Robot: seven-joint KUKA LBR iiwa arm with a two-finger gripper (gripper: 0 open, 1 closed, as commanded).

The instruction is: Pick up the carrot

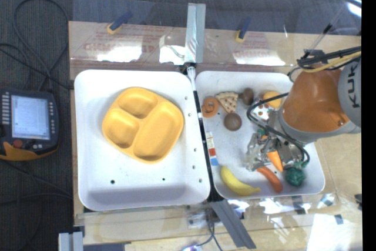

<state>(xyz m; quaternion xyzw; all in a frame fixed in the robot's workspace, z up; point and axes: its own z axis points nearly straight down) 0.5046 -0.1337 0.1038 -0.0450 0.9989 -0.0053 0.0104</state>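
Right-hand white bin (305, 186) inspected, arm (314, 104) entering from 3 o'clock and bent down over the bin's 4 o'clock quarter. Gripper (264, 153) noted low among cables and metal parts, just above the bin floor. Pincer state: cannot tell, the working end being lost in clutter and shadow. Carrot (271, 178) logged at 5 o'clock in the right bin: an orange-red tapered piece lying flat on the floor, thin end toward 10 o'clock, thick end toward 4 o'clock, directly at 6 o'clock of the gripper and very near it; contact not determinable. Green leafy piece (295, 176) recorded just at 3 o'clock of the carrot's thick end; whether joined to it, not clear. Small bright orange wedge (275, 159) seen between gripper and carrot, identity uncertain. Banana (238, 181) found at 9 o'clock of the carrot, near but apart, lying along the bin's 6 o'clock wall. Brown ball (233, 121) placed near the bin's centre, at 10 o'clock of the gripper. Along the 12 o'clock side, in order from 9 toward 3: orange ring (210, 106), waffle-patterned wedge (227, 101), small brown nut-like item (248, 95), yellow-orange fruit (271, 97) partly under the arm. Left-hand white bin (97, 185) checked: yellow divided plate (143, 123) at centre, upright. Handheld control pendant (26, 123) lying off the bench at 9 o'clock.
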